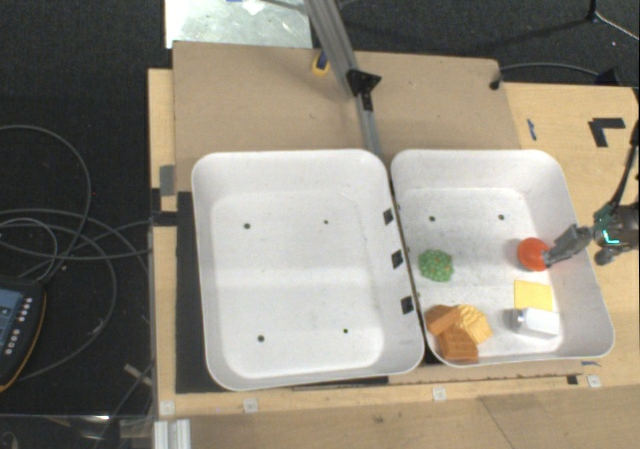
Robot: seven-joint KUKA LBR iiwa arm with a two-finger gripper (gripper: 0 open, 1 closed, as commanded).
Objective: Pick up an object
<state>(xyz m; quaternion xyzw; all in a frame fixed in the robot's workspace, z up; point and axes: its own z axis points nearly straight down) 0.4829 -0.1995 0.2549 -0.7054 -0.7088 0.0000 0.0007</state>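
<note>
A red ball [531, 253] is lying in the right bin [470, 177], toward its right wall, with the gripper [566, 244] touching its right side; whether the pincer is gripping it, I cannot tell. Nearer are sitting a yellow block [533, 294], a green lump [436, 264] and an orange toy [458, 328].

At the right edge of the camera view a small part of the robot is seen. The gripper [565, 245] is made of dark grey metal, and one slim grey finger [566, 243] can be made out. Behind it a darker, boxy body is seen, on which a small teal light [606, 228] is lit. A thin black cable [630, 169] is attached above this body.
</note>
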